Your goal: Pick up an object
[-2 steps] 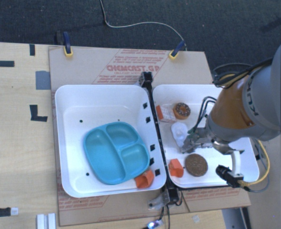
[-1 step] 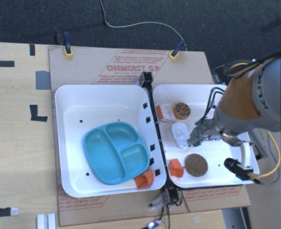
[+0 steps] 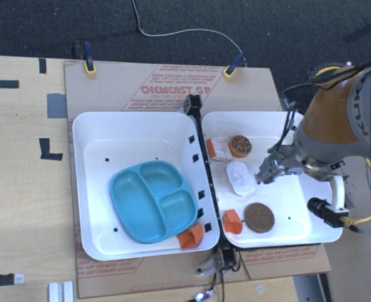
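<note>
We look down from one fixed camera above the bench, at a slant, left bin (image 3: 85, 168) and right bin (image 3: 299, 222) both in frame, arm (image 3: 336, 118) entering from our right

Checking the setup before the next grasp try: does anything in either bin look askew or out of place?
The blue divided tray lies skewed in the left bin, with an orange block wedged at its lower corner against the bin wall. Nothing looks spilled or damaged.
</note>
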You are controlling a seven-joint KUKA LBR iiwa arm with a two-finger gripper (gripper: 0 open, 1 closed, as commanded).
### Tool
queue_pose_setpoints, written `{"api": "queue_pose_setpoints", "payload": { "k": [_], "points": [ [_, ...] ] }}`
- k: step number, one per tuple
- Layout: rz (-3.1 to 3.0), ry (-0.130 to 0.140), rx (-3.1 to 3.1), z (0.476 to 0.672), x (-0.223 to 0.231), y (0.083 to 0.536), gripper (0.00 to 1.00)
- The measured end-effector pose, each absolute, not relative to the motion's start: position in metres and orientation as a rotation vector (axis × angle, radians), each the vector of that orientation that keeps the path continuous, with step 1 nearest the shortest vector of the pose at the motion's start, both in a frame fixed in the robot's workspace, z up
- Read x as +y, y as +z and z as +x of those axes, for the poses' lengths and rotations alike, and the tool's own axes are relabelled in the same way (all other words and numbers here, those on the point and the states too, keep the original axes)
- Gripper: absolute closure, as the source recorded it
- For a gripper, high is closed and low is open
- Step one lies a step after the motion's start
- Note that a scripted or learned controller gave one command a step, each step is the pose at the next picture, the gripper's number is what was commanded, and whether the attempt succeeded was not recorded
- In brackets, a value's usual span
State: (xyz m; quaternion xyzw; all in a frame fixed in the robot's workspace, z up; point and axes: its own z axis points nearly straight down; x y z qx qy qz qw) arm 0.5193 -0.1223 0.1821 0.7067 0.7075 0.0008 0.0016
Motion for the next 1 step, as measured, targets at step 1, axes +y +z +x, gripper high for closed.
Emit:
{"api": "queue_pose_setpoints", "payload": {
  "k": [1],
  "points": [
    [2.218, 0.002, 2.221, 0.5202, -0.1221, 0.2139, 1.0]
  ]
}}
